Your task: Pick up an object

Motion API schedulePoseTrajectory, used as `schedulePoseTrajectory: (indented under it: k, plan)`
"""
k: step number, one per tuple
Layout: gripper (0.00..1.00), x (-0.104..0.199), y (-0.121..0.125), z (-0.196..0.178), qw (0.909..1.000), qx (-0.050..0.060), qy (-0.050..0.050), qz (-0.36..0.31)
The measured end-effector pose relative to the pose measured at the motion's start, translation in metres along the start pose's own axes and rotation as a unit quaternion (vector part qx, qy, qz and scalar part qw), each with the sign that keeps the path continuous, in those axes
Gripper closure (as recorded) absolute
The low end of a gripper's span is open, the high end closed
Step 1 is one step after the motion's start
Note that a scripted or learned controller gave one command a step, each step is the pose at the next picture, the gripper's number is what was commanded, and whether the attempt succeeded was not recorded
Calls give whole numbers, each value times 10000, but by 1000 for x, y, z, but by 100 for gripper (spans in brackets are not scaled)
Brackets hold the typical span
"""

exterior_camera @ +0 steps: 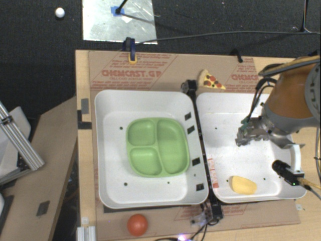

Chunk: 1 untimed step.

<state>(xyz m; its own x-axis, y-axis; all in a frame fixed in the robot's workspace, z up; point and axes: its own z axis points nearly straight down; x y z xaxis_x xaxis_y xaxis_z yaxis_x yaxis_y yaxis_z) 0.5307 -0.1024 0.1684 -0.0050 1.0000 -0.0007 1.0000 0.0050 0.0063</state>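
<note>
A yellow lemon-shaped object (243, 185) lies near the front edge of the right bin (220, 114). My gripper (244, 134) hangs over the middle of that bin, up and slightly right of the yellow object, apart from it. The arm's orange and grey body covers the bin's right side. A green divided plate (157, 147) sits in the middle of the left bin (108, 114). A toy pizza slice (211, 80) lies on the board just behind the right bin. A red ball (137, 224) rests on the board in front of the left bin.
Black clips run along the divider (195, 134) between the bins. A blue and yellow clamp (131, 50) holds the board's back edge. A metal rail (17, 139) slants at the far left. A small white ball (60, 12) lies on the dark cloth at top left.
</note>
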Motion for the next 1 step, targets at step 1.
schedulePoseTrajectory:
  k: [1]
  plan:
    - [100, 0, 2, -47, 10000, -4, -2, 2]
